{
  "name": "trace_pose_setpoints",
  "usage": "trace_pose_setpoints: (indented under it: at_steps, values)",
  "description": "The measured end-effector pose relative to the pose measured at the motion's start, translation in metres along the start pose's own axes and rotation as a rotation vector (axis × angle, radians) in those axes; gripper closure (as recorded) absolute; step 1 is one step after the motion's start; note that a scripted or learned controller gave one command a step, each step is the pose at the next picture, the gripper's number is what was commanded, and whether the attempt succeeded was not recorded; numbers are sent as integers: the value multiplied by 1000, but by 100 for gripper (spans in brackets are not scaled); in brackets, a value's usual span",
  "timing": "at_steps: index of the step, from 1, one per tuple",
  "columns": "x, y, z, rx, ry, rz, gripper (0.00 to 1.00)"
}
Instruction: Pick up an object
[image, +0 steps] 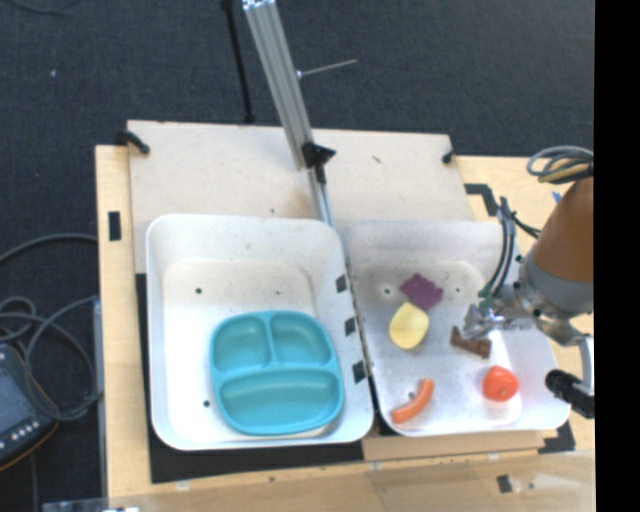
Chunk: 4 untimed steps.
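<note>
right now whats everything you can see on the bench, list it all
left bin: 1, white, left half of bench
right bin: 1, white, right half of bench
divided plate: 1, teal, in left bin, near front
purple piece: 1, purple, right bin, middle
yellow lump: 1, yellow, right bin, below the purple piece
brown piece: 1, brown, right bin, at the gripper
carrot: 1, orange, right bin, front
tomato: 1, red, right bin, front right
gripper: 1, grey, over right bin

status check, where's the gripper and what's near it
Gripper low in right bin, at brown piece. Nothing seen held. Yellow piece beside, red ball near.
</note>
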<state>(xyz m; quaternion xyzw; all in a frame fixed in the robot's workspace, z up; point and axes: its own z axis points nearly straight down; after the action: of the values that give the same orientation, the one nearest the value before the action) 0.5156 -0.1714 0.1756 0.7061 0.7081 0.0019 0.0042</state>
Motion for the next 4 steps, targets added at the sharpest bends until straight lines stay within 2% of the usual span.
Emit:
trace_pose_setpoints:
  at_steps: [1,3,4]
  values:
    - [-2,3,-53,0,0,-1,100]
    - [93,30,-42,7,4,-4,100]
    - [139,45,-57,6,5,-5,100]
